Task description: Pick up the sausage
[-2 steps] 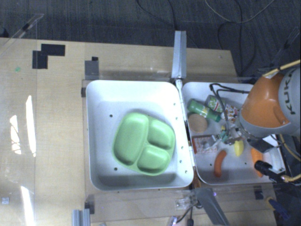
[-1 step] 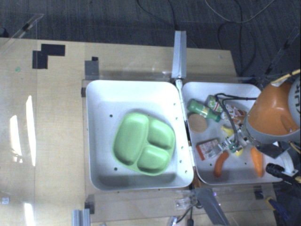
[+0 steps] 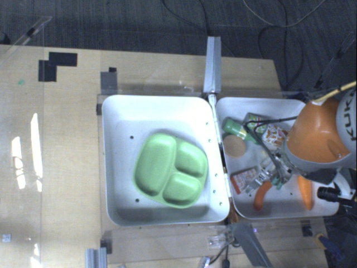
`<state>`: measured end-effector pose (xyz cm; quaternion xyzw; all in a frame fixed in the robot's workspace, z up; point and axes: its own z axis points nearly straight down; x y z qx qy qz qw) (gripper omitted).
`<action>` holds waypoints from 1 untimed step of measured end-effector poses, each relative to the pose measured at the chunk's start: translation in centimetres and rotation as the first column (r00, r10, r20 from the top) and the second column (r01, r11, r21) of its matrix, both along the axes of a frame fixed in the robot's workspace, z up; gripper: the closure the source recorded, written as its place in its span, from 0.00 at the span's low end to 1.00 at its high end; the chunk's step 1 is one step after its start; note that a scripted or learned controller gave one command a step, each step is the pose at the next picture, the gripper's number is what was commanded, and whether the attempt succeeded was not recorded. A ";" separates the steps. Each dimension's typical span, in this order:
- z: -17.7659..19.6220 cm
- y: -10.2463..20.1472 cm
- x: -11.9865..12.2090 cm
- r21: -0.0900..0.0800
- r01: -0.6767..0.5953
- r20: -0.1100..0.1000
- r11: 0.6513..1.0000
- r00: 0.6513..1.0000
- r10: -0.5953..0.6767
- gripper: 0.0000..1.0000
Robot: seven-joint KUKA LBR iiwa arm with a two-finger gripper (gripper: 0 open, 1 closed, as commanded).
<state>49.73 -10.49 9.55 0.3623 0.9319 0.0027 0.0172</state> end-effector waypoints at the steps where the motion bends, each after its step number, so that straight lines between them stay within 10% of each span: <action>1: -0.6 -2.8 -0.5 -0.003 -0.452 -0.021 0.892 0.892 0.452 0.00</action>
